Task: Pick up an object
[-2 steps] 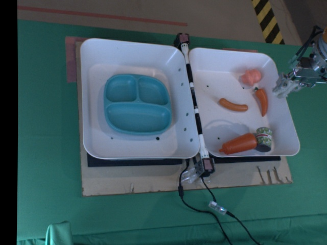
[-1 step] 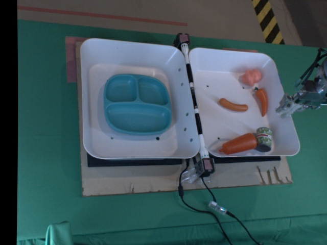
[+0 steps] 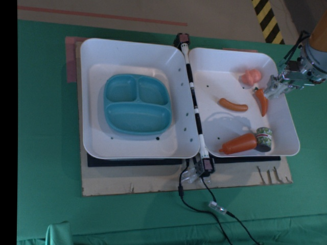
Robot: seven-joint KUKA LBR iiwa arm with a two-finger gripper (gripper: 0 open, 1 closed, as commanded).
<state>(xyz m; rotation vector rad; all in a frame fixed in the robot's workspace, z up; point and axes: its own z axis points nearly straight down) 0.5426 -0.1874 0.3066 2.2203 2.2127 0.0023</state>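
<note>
The right bin (image 3: 286, 131) holds several items. A pink lumpy toy (image 3: 251, 77) lies near its far right. A brown sausage (image 3: 233, 104) rests in the middle, and a small orange carrot (image 3: 262, 102) lies to its right. An orange bottle (image 3: 239, 144) lies near the front rim beside a small green-patterned jar (image 3: 264, 139). My gripper (image 3: 271, 90) hovers over the bin's right rim, just above and right of the carrot's top end, right of the pink toy. Nothing shows between its fingertips.
The left bin (image 3: 92, 60) holds a teal divided plate (image 3: 137, 104). A black-and-white striped bar (image 3: 193, 93) runs between the two bins. Cables (image 3: 214, 208) trail over the green cloth in front. Yellow-black hazard tape (image 3: 264, 9) marks the floor at the far right.
</note>
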